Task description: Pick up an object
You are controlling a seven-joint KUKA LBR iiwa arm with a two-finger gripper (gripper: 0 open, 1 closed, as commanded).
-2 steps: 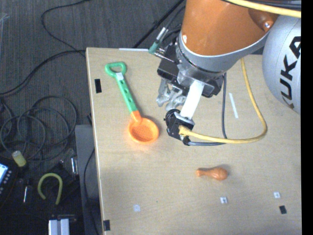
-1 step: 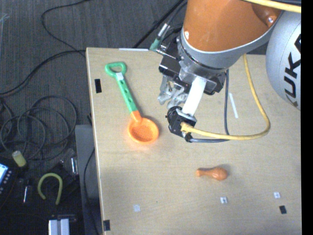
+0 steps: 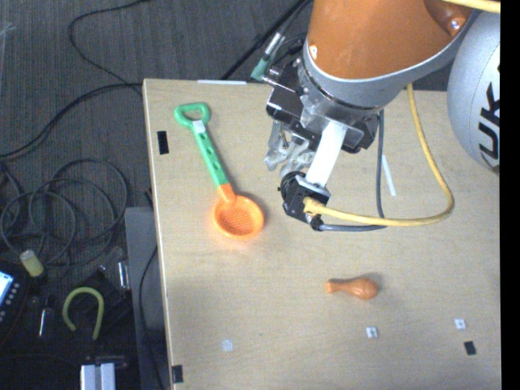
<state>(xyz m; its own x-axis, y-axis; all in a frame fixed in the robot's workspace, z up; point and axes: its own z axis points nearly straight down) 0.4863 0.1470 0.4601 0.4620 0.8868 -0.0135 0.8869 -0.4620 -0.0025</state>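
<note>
The pincer [image 3: 283,154] hangs over the back half of the bench [image 3: 244,315], a bit right of the middle. I cannot tell how it is set, because the arm's big orange and grey wrist [image 3: 370,39] covers most of it from above. Nothing can be seen pinched in it.

There are two things it could pick up. The green and orange strainer spoon [image 3: 219,185] lies near the left edge of the bench, with its green handle pointing to the back left corner and its orange bowl toward the middle. The small orange pear-shaped toy [image 3: 354,287] lies closer to the front edge, well apart from the spoon.

What could go wrong? The pincer sits between the two things and right over neither. If it goes straight down here, I think it will close on bare bench. The spoon's handle is thin and lies flat, so it could slip out. The little toy looks round, so it might roll away when touched. The yellow cable [image 3: 422,210] and a black cable loop low near the pincer, and they could drag across the bench.
</note>
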